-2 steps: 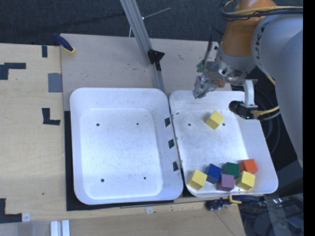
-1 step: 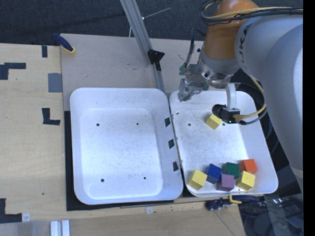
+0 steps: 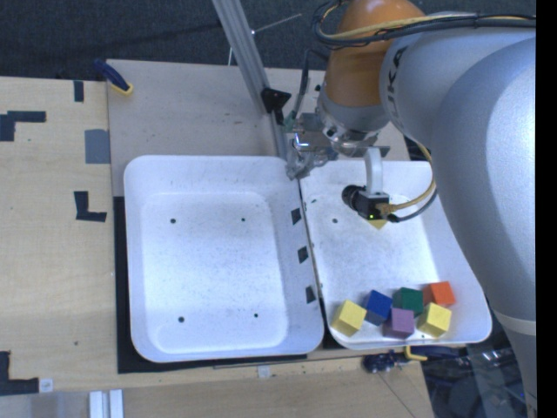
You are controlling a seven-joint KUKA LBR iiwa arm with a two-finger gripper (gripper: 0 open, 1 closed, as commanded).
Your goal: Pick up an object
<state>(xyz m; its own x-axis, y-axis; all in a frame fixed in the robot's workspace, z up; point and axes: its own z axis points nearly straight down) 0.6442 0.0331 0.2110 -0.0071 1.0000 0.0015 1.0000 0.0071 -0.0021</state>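
Several small cubes lie bunched at the near edge of the right bin (image 3: 396, 251): a yellow cube (image 3: 350, 317), a blue cube (image 3: 378, 305), a purple cube (image 3: 401, 321), a green cube (image 3: 407, 300), an orange cube (image 3: 439, 293) and a second yellow cube (image 3: 436, 320). My gripper (image 3: 301, 158) hangs over the far left corner of the right bin, by the divide between the bins and far from the cubes. Nothing is visibly held in it. A black part with a cable (image 3: 364, 201) hangs from the wrist above the bin floor.
The left bin (image 3: 209, 251) lies beside the right one. A slanted metal pole (image 3: 244, 50) rises just behind the gripper. The bulky grey arm (image 3: 487, 146) covers the right side. A blue-and-yellow tool (image 3: 113, 75) lies on the bench at far left.
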